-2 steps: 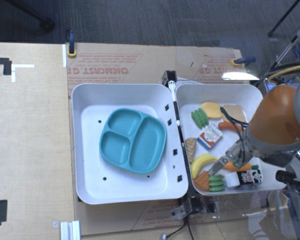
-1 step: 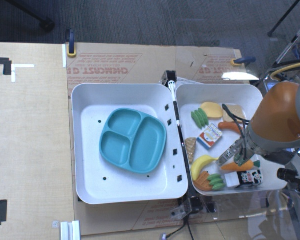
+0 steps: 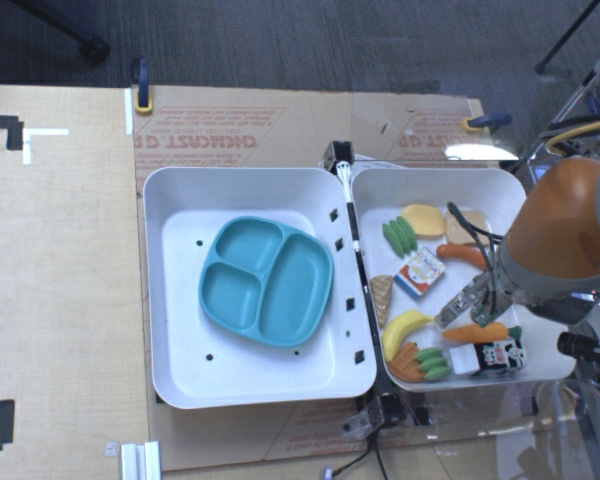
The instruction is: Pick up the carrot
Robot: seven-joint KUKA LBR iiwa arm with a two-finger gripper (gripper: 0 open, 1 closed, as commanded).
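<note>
Pincer (image 3: pixel 467 311) low in the right bin (image 3: pixel 375 190), fingers apart and clamped on nothing, tips just beside the carrot's (image 3: pixel 477 333) left end, carrot lying flat near the bin's front wall, right of the banana (image 3: pixel 401 330), teal plate (image 3: pixel 266 281) alone in the left bin (image 3: pixel 242 178).

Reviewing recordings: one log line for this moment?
phase: at carrot | gripper: right bin, touching carrot | grasp: unclear | left bin: blue plate

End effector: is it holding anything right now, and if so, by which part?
Cannot be told. The end effector sits low in the right bin, right beside the carrot, but a grasp isn't visible.
</note>
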